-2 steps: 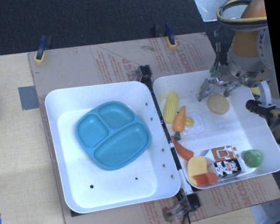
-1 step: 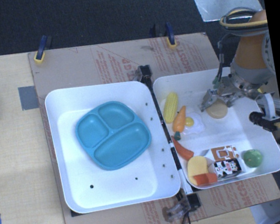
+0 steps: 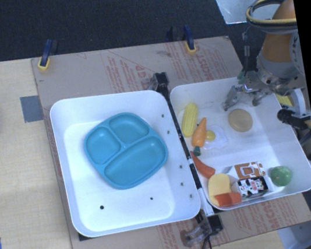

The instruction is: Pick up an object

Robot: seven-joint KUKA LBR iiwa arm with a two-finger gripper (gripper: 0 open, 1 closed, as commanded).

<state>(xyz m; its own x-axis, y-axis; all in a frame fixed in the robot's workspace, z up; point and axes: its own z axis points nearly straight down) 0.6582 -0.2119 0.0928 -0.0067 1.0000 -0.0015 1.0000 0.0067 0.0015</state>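
Two white bins are seen side by side. A blue plate (image 3: 126,149) lies in the left bin (image 3: 83,221). In the right bin (image 3: 280,129), the gripper (image 3: 247,95) is held with its fingers spread apart and nothing between them, just above a round tan cookie (image 3: 240,119). Toy corn (image 3: 189,119) and a carrot (image 3: 200,133) lie nearby.

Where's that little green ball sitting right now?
The small green ball lies in the near right corner of the right white bin, just right of the black-and-white carton and well nearer the camera than the gripper.
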